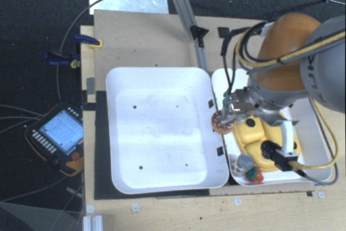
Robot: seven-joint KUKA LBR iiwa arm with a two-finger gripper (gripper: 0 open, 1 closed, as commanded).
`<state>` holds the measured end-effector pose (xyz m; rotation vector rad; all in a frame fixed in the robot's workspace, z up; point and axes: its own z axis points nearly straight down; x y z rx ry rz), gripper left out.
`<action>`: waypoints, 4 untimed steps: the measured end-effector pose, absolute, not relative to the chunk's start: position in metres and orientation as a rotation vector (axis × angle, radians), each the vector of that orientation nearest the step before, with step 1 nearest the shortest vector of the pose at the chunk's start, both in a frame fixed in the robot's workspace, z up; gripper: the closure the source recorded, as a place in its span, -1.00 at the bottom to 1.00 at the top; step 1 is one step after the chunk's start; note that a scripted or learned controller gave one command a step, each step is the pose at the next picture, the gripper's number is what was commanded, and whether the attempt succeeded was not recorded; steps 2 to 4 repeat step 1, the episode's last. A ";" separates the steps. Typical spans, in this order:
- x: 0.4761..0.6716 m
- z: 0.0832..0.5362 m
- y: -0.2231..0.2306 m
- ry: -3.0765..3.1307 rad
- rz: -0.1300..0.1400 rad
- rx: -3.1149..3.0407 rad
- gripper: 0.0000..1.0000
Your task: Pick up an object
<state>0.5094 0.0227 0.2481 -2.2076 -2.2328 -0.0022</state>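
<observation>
Tan bench (146, 35) carries two glossy white bins. Pincer (231, 108) low in right bin (324, 143), centre-right of frame; grip state unclear. Round brown ring-shaped object (221, 123) just below-left of pincer, yellow moulded plastic toy (254, 138) beside.

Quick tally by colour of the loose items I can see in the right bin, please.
Yellow: 1, the yellow object, partly under the arm
Brown: 1, the brown round item at the bin's left wall
Grey: 1, the grey piece
Red-green: 1, the small red-green piece
Total: 4 visible
</observation>
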 end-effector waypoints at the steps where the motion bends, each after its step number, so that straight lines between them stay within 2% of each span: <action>1: 0.500 0.238 0.079 -2.231 -0.002 -2.210 1.00; 4: 0.500 0.238 0.079 -2.231 -0.002 -2.210 1.00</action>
